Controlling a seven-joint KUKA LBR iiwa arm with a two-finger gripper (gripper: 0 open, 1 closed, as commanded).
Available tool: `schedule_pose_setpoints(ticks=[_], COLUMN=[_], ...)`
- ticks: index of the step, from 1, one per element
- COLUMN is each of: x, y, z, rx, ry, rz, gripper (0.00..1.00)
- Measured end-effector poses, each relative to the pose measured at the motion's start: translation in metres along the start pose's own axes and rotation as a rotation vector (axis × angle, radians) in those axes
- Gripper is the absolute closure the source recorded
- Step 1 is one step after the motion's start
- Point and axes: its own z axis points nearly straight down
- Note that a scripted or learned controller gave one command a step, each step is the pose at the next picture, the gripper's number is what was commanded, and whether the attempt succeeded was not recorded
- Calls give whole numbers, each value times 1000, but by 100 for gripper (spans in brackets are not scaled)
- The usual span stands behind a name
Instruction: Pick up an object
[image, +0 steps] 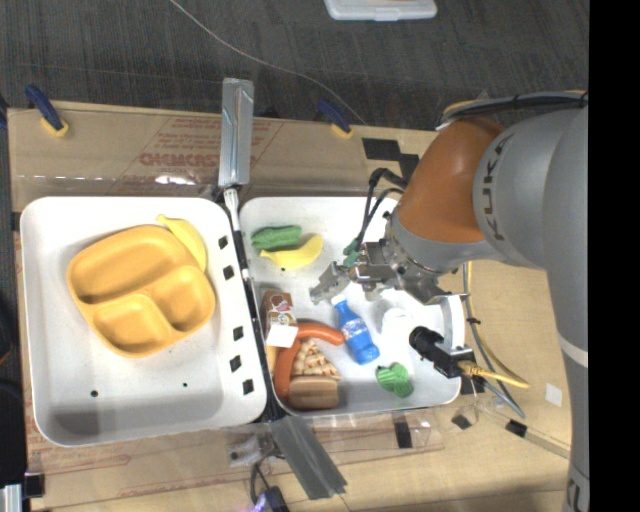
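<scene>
The left white bin (40, 300) holds a yellow plastic divided tray (140, 290). In the right white bin (330, 208), a small blue plastic bottle (355, 333) lies mid-floor; a yellow toy banana (293, 257) sits up-left of it, a green ridged toy (394, 378) down-right. The metal gripper (335, 283) hovers just above the bottle, fingers parted, grasping nothing.

The grey arm (530, 180) carries the dark letters "KU" on its side, just beside the orange band (455, 190); the rest of the word runs out of sight. On the brown cardboard sheet (180, 140) behind the two bins there is faded red printing in some lines, but it is too pale and too small to read. The small packet (277, 305) in the right bin has a printed label, and this also cannot be read.
</scene>
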Motion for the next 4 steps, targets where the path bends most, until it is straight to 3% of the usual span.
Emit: schedule_pose_setpoints(ticks=[1,2,3,4], x=[3,4,1,-57], y=[-10,-10,-10,-27], z=[88,80,79,105], rx=[-11,-6,-8,-3], ry=[-4,-4,-8,-1], rz=[70,65,69,22], gripper=[0,100,0,0])
